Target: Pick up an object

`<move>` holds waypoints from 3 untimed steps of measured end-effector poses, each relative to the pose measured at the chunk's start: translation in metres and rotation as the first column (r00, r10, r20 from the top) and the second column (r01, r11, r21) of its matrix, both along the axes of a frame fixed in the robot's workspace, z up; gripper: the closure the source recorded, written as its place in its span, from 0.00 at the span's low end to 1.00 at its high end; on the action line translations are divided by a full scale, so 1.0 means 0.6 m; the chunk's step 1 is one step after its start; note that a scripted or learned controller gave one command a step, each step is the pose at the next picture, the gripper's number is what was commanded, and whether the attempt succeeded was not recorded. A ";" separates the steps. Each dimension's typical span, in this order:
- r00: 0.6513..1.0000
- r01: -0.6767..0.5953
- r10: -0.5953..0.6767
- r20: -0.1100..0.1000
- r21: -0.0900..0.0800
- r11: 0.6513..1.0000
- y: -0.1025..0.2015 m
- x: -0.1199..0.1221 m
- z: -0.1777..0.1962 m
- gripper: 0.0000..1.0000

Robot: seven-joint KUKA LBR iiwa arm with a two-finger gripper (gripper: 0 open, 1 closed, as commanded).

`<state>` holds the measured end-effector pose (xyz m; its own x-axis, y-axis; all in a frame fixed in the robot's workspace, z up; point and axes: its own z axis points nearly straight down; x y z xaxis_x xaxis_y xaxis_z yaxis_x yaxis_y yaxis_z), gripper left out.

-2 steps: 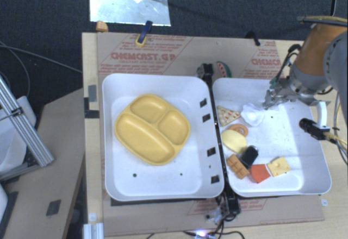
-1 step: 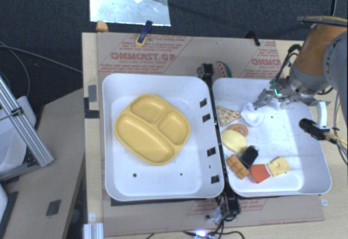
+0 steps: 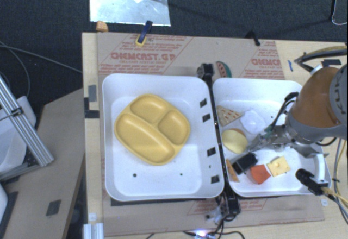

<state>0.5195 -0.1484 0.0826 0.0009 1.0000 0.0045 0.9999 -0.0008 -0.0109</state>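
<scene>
Left bin (image 3: 117, 102): one yellow tray (image 3: 152, 128), three compartments. Right bin (image 3: 255, 88): pizza slice (image 3: 227, 115), pale apple (image 3: 235, 140), black block (image 3: 246, 162), red block (image 3: 259, 174), cheese (image 3: 279, 166), clear cup (image 3: 253, 121). Gripper (image 3: 265, 141) low over the bin, just right of the apple, finger state indiscernible.

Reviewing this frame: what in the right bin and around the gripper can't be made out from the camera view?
- gripper: blurred and small; finger state unclear.
- clear item: transparent against the white right bin; its shape is unreadable.
- black object: too small to identify.
- arm: cut off by the right edge, and it covers the bin's right side.
</scene>
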 end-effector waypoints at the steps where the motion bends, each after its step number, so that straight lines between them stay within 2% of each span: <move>1: 1.000 -0.008 0.008 0.020 -0.006 1.000 0.040 0.095 0.108 0.00; 2: 1.000 0.001 -0.001 0.002 -0.001 1.000 0.058 -0.057 0.036 0.00; 3: 1.000 -0.002 0.002 0.014 -0.005 1.000 0.057 -0.047 0.057 1.00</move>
<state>0.4913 -0.1143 0.1168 -0.0015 1.0000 0.0000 1.0000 0.0015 0.0036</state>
